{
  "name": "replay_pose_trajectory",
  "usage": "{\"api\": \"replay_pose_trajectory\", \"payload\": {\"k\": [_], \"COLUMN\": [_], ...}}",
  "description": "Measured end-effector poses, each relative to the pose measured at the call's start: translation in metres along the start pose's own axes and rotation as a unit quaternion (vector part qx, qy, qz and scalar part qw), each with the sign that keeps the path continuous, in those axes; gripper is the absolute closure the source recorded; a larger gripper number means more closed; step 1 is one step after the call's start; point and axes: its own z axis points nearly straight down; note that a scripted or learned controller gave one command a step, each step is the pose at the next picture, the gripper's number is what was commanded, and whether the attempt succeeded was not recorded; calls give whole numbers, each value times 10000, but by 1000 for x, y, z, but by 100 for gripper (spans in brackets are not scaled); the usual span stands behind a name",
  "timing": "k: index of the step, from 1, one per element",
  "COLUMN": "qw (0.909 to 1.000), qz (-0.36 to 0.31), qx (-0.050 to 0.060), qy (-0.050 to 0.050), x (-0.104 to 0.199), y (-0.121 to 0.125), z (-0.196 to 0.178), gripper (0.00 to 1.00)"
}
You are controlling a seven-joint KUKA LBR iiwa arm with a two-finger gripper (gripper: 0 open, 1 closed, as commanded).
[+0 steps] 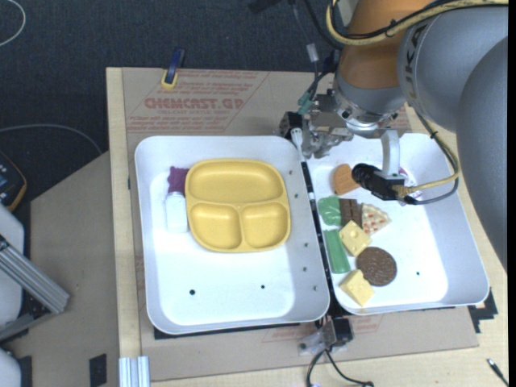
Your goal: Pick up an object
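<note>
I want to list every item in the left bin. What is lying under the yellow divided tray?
At the yellow divided tray's left edge, a purple item and a white bottle-like item stick out. The tray covers their other ends, and anything else beneath it is hidden.

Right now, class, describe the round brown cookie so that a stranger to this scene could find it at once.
Start at the right-hand white bin, the one holding a cluster of toy food. Go to the near end of that cluster, beside the green strip. The cookie is the only dark brown disc, lying between two pale yellow cheese wedges.
</note>
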Motion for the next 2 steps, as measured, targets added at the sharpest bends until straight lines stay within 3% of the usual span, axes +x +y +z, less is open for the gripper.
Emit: {"api": "replay_pose_trajectory", "payload": {"k": [2], "qw": [10000], "qz": [29], "qx": [18], "qy": [-9], "x": [3], "y": [3], "z": [-1], "gripper": [100]}}
